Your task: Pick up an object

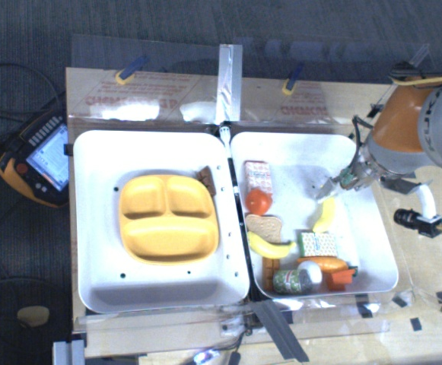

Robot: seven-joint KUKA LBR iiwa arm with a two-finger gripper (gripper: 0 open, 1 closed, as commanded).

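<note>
Camera view looks down on two white bins sitting side by side on the counter. The tool [333, 185] hangs low in the right bin [373, 226], just above a pale yellow piece [325, 215] (maybe toy fruit), likely aiming for it. I cannot tell its state. A yellow tray [169, 217] lies in the left bin [91, 204].

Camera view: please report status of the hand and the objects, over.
Hand low in right bin, grip unclear. Pale yellow piece just below it. Banana, tomato, carrot crowded nearby. Yellow tray in left bin.
</note>
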